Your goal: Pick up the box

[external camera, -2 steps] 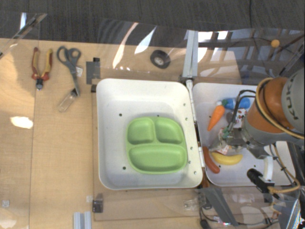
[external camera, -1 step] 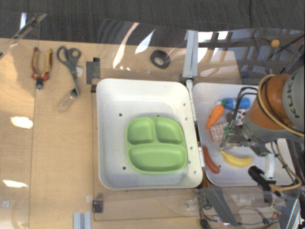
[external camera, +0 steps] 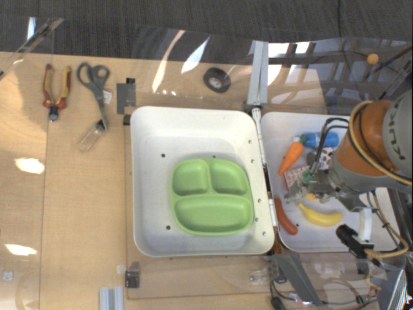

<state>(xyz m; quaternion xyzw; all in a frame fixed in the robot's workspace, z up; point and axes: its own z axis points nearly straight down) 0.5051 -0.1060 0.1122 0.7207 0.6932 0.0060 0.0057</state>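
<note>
Robot arm's gripper (external camera: 308, 185) sits low in right bin (external camera: 284, 124) over a small pink-and-white box (external camera: 295, 175) between carrot (external camera: 291, 157) and banana (external camera: 321, 217); grip state can't be told; box prob. light, stiff cardboard, best pinched across its short sides.

Illumination is bright and even across the scene. Strong glare patches sit on the wooden surface (external camera: 64, 192) at the far left, with two further white streaks lower down. A clear panel along the back edge carries diagonal white reflections, and reflected window shapes wash out detail at upper right. The left bin (external camera: 193, 124) is close to overexposed; its rim edges blend into the walls. Shadows are soft and short, falling beneath the green tray (external camera: 211, 196) and the scissors (external camera: 97, 92). Focus is acceptable overall, slightly soft; small items in the right bin (external camera: 277, 131) lack fine detail.
</note>
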